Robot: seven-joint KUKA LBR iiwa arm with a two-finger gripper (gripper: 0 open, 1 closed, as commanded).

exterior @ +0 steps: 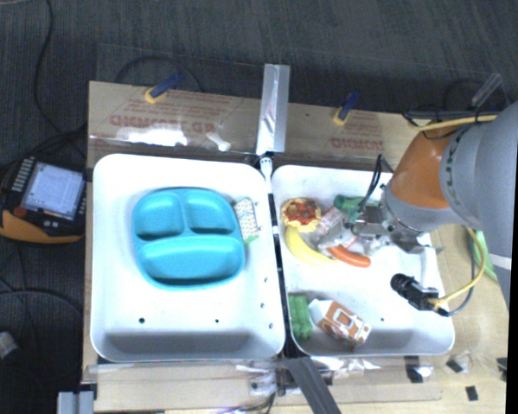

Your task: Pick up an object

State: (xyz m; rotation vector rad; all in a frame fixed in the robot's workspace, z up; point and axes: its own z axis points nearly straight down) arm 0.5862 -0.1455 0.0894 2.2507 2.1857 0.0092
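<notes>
The right bin (408,335) holds a yellow banana (304,246), an orange sausage (352,258), a round pizza toy (300,212), a silvery red packet (330,223) and a small green item (347,202). Near its front lie a green vegetable (298,315) and an orange-and-white carton (340,324). My gripper (362,235) is low in the right bin, right over the sausage's right end and beside the packet. Whether it touches either one is hidden by the wrist.
The left bin (115,307) carries a blue divided plate (188,236) with a pale corn cob (246,218) at its right rim. The grey arm with its orange band (419,176) reaches across the right bin's right side. A handheld device (45,195) lies on the floor at left.
</notes>
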